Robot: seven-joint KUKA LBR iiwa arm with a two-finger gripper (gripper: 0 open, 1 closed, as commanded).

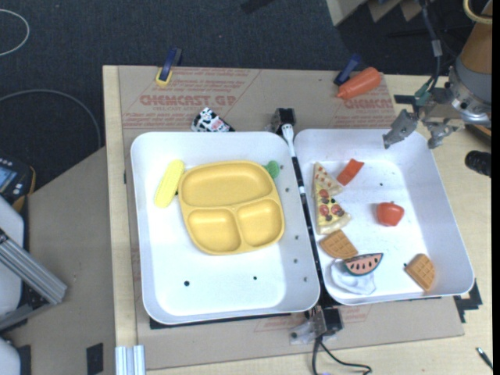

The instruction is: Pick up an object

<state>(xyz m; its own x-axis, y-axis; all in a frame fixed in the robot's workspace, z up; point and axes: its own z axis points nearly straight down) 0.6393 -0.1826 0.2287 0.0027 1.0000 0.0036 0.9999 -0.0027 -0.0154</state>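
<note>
The gripper [416, 131] hangs over the far right corner of the right bin [437, 209], its two fingers spread wide with nothing between them, so this looks like the approach stage, open and ready before a target is committed to. Below and to the left of it the pickings are laid out loose on the white floor: a small red piece [351, 170] nearest the fingers, a pizza slice [326, 199] lying flat along the bin's left wall, a red tomato [390, 213] sitting on its own in the middle, two waffles [338, 245] [421, 271] toward the near edge, and a watermelon slice [364, 264] resting on a white cup [349, 280]. The tomato stands well apart from its neighbours, which I'd judge makes it the cleanest grab; the flat pizza and waffles give open fingers little to close on. Over in the left bin [156, 233], a yellow divided tray [231, 206] takes up the middle with a yellow corn cob [168, 183] just beside its left rim and a green bit [272, 168] peeking at its far corner, all well away from the arm. Nothing is lifted yet; the pick is not yet done.
</note>
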